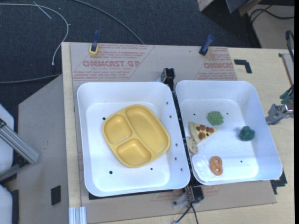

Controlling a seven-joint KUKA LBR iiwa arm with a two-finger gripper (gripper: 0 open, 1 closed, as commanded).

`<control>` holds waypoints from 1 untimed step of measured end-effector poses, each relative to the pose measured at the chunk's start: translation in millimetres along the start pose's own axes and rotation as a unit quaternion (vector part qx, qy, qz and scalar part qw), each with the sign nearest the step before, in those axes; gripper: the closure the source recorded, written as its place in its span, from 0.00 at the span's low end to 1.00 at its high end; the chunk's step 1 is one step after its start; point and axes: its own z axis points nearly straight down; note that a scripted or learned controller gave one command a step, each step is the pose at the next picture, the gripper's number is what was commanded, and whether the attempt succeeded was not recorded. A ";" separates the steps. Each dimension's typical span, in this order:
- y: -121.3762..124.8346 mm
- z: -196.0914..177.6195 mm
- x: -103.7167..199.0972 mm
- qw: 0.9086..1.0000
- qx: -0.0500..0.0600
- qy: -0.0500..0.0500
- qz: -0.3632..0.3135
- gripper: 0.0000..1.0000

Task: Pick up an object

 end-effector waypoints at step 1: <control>0.9 -5.2 0.0 1.000 0.002 0.001 0.000 1.00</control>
